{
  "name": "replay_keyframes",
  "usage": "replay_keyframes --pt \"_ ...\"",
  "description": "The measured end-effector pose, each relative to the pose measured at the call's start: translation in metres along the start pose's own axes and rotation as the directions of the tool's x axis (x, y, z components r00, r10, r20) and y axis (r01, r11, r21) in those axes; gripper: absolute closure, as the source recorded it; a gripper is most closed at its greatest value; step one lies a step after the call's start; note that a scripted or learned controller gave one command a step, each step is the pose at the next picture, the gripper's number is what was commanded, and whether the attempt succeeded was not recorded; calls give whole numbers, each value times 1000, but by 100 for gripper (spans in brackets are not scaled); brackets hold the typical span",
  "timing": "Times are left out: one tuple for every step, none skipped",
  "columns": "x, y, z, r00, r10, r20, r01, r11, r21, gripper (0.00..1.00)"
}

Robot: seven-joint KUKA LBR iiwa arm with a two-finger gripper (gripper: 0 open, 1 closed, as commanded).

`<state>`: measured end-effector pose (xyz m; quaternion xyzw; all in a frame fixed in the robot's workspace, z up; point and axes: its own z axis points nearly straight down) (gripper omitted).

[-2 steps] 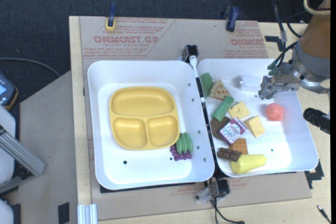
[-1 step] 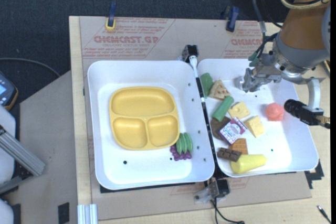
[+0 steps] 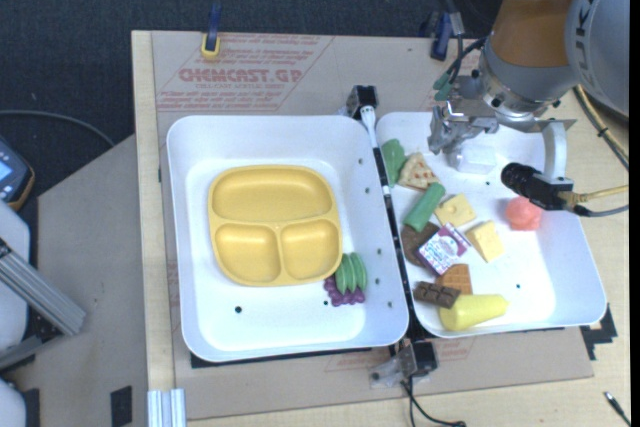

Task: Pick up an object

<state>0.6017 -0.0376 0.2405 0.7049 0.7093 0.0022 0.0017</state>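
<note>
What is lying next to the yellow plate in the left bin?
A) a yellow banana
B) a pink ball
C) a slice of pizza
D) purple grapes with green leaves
D: the grapes lie in the left bin right beside the yellow plate, at its lower right corner.

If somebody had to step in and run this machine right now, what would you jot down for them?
Gripper: low over the back of the right bin, near the pizza slice; nothing visible between its fingers, and I cannot tell whether they are open.
Right bin: green pieces, cheese cubes, a pink piece, a purple packet, brown pieces, a yellow piece.
Left bin: yellow divided plate, grapes beside it.
Done: nothing lifted yet.
Left: grasp one item and raise it.
</note>
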Motion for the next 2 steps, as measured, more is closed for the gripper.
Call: replay_keyframes --pt "45 20 7 1000 1 1 -1 1000 1 100" --pt "38 22 27 1000 7 1 -7 1000 10 100"
